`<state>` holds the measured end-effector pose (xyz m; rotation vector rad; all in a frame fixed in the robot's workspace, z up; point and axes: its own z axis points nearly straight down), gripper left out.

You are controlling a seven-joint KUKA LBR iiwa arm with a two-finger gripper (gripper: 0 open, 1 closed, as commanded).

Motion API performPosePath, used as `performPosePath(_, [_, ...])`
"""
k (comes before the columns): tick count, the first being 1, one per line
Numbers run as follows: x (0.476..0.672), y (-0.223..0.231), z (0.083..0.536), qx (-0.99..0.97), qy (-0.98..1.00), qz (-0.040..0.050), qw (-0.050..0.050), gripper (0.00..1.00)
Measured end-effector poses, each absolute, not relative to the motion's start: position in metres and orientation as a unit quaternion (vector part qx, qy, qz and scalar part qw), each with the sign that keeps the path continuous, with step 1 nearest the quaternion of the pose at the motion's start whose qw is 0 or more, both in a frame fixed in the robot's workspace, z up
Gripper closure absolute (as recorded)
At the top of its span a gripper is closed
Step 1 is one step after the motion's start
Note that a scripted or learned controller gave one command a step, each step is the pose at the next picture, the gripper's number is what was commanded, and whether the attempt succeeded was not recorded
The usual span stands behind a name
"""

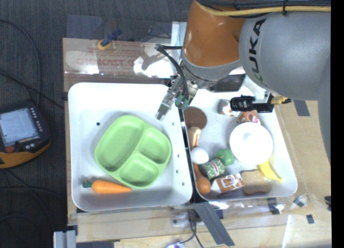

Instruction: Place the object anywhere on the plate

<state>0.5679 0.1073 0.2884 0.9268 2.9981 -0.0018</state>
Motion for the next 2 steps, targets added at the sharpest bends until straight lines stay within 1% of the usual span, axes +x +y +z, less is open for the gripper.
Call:
performPosePath(1, [0.53,0.121,0.277,0.323,0.947,-0.0006,0.0,1.0])
performPosePath(2, [0.502,0.08,0.418,0.361,0.933,0.0029,0.006,1.0])
